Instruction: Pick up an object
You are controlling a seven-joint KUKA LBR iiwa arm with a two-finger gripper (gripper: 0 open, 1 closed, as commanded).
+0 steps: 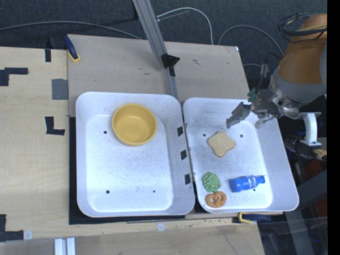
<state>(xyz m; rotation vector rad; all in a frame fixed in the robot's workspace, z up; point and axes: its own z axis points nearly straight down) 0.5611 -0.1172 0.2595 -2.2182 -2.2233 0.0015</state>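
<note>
At the near edge of the right bin point(276, 158) lies a pretzel point(215, 198), with a green bumpy ball point(211, 181) touching it just beyond. To their right a blue bottle point(246, 183) lies on its side. Farther in, near the bin's middle, rests a tan slice of toast point(221, 143), flat on the floor. Above the far right part of this bin hangs the gripper point(249, 117), its two fingers spread apart, with nothing between them and touching none of the objects; the toast sits just near-left of the fingertips. In the left bin point(90, 158), toward its far side, stands a yellow bowl point(134, 124).
</note>
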